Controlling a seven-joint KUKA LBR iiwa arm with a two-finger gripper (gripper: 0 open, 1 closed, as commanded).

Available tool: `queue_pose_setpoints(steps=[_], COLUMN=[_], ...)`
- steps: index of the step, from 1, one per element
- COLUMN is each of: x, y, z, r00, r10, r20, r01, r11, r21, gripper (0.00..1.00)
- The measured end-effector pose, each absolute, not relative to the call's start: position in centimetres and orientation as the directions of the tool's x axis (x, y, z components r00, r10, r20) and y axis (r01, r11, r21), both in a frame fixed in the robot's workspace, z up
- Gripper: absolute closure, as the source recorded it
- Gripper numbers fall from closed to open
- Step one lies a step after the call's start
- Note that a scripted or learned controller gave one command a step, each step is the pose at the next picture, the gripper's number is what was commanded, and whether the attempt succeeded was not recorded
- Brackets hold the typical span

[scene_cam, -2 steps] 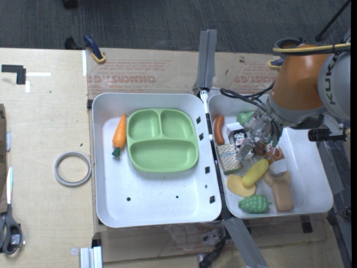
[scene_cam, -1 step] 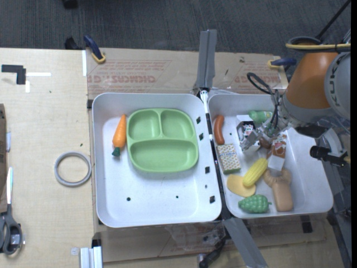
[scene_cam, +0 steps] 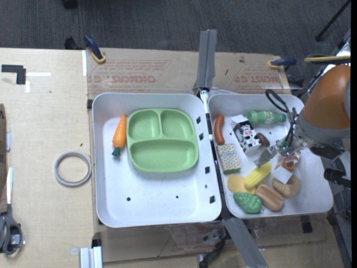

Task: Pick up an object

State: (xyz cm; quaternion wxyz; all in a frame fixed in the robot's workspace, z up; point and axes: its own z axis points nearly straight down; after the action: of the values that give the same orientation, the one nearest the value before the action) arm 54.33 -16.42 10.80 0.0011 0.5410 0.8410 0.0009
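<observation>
Hovering low over right bin (scene_cam: 318, 202): claw (scene_cam: 269, 156), finger state impossible to tell. Lying beneath and around: corn cob (scene_cam: 257, 177), waffle (scene_cam: 228, 158), hot dog (scene_cam: 218, 129), green bottle (scene_cam: 266, 116). Holding green tray (scene_cam: 163, 140), carrot (scene_cam: 119, 133): left bin (scene_cam: 150, 205).

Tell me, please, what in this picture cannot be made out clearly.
- Gripper: camera view; too small and cluttered to tell how the fingers stand or whether anything is between them.
- Arm: cut off by the right edge.
- Small items by the corn: crowded in the right bin, partly under the gripper.
- Scissors: cut by the left edge.
</observation>
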Motion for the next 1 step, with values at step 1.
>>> queue_pose_setpoints(steps=[1], x=[63.17], y=[-14.42], z=[9.16], r00=[-0.056], r10=[0.998], r20=[-0.001], r01=[0.998], r11=[0.056], r21=[-0.002], gripper=[0.0])
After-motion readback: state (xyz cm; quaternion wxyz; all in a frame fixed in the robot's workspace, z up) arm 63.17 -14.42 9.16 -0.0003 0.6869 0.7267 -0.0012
